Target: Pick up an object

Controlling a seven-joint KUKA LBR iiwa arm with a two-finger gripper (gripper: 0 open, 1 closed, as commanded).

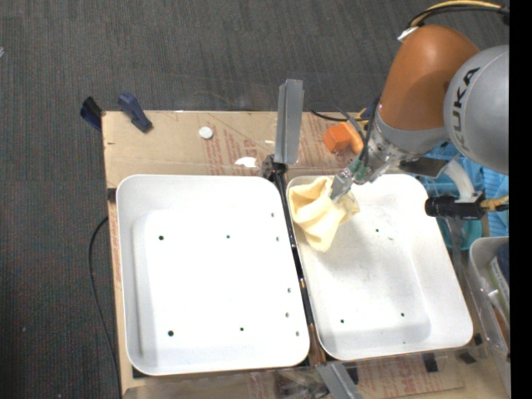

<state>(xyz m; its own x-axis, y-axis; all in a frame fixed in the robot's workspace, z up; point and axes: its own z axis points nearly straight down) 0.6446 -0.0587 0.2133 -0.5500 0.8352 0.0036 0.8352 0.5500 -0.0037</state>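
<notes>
Nearest the camera, the front rim of the right bin (399, 352) lies bare; the task's thing, a pale yellow cloth (320, 213), sits crumpled in that bin's far left corner, against the divider beside the left bin (208, 273). The tool (342, 186) meets the cloth's upper right edge, but whether its jaws are spread or pinching fabric cannot be told. The cloth's bulk trails down and left from the tool, so any lift likely depends on that corner.

Grey arm (486, 98); orange band (424, 73); black "KUKA" lettering (462, 98).
</notes>
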